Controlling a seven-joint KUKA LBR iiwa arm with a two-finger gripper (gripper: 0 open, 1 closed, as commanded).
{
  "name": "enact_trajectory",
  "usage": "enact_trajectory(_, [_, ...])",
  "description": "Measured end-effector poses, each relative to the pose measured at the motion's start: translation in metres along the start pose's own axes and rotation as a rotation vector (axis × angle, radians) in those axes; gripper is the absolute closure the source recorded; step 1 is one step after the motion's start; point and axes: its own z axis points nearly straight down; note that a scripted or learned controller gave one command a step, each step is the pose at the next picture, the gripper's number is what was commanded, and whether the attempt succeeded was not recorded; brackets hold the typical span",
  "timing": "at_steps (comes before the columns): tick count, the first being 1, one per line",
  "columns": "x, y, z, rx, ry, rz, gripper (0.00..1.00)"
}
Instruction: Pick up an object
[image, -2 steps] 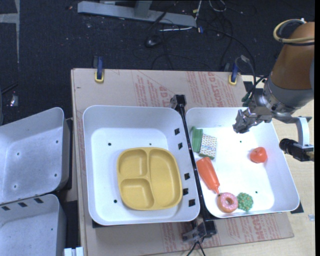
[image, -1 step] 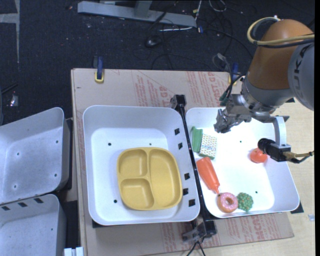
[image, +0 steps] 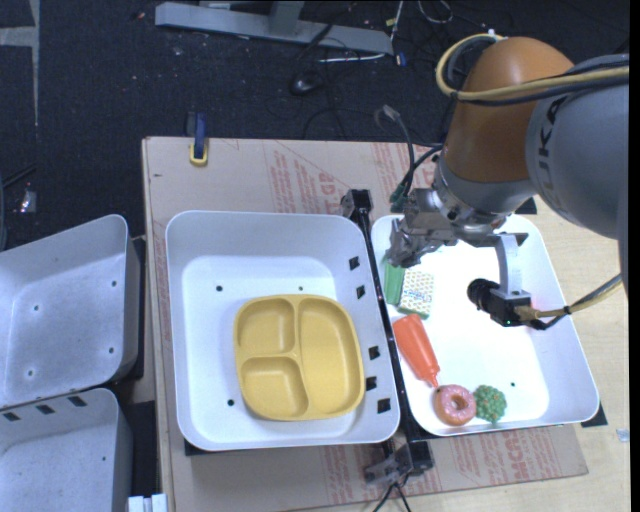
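So the arm (image: 540, 110) came in from the right and hung over the top-left corner of the right bin (image: 565, 370), with the claw (image: 408, 250) low by the bin's left wall. Couldn't tell from this angle whether the claw was wide or narrow, and I couldn't make out anything in it either.

Stuff in the right bin was all along the left wall and bottom edge. A small packet (image: 415, 290), green and white with dots, sat right under the claw, close enough that I couldn't say if they were touching. Just below it a carrot (image: 417, 347) lay at a slant, pointing toward the bottom edge. Near the bottom-left corner was a donut (image: 455, 404) with pink icing, and a broccoli (image: 490, 402) was just beside it on the right.

Over in the left bin (image: 200, 250), a yellow tray (image: 298, 356) with three compartments sat flat, closer to the bottom edge. Both bins were on a brown board (image: 260, 170).
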Motion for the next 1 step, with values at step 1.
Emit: enact_trajectory(1, [0.0513,0.0066,0.0192,0.001,-0.001,0.001,1.0])
